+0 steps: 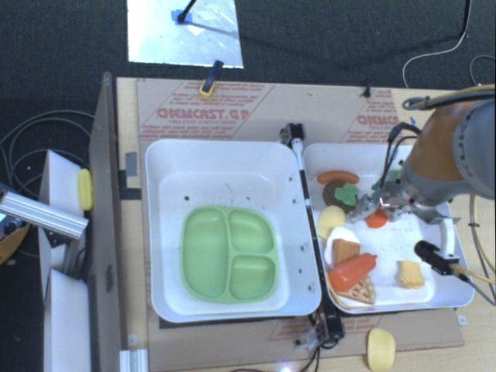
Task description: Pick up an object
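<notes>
- Yellow lump (380, 349) lies alone on the bench (232, 107), just outside the front rim of the right bin (403, 307).
- At that bin's front left corner, a waffle wedge (359, 291), a red pepper (353, 268) and a slice of bread (345, 250) crowd together on a small white dish (335, 287), touching one another.
- A yellow block (411, 274) sits apart near the front right, with bare white floor between it and the pepper.
- A pale yellow ball (331, 218) rests against the left wall.
- Farther back, a green piece (346, 194) lies just in front of a sausage (339, 177) near the far rim.
- The gripper (378, 205) is down in the middle of the right bin, right beside a small orange-red piece (377, 220); whether it is open, closed or gripping that piece cannot be told.
- The arm (453, 149) crosses the bin's right rim from the far right corner.
- The left bin (232, 144) holds one green divided plate (230, 253), with open floor along every wall.
</notes>
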